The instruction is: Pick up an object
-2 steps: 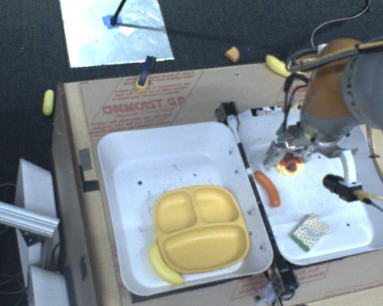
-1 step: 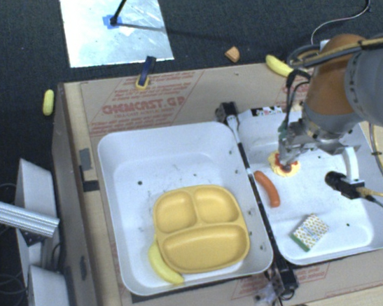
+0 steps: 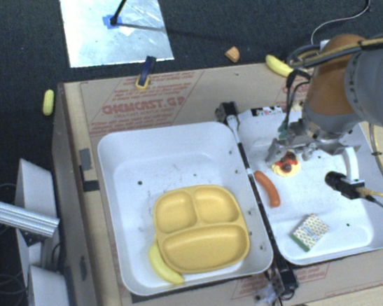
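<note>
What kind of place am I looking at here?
Probably a robot test lab: a robot arm reaches over two white bins holding toy food, such as a banana and a sausage, with cables around.

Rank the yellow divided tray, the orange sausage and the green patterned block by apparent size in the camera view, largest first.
1. yellow divided tray, far the largest.
2. green patterned block and orange sausage: too alike in apparent size to rank.

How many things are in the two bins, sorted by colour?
Yellow: 2, a divided tray and a banana.
Orange: 1, a hot dog.
Yellow-and-red: 1, a small toy under the gripper.
Green patterned: 1, a block.
Total: 5
</note>
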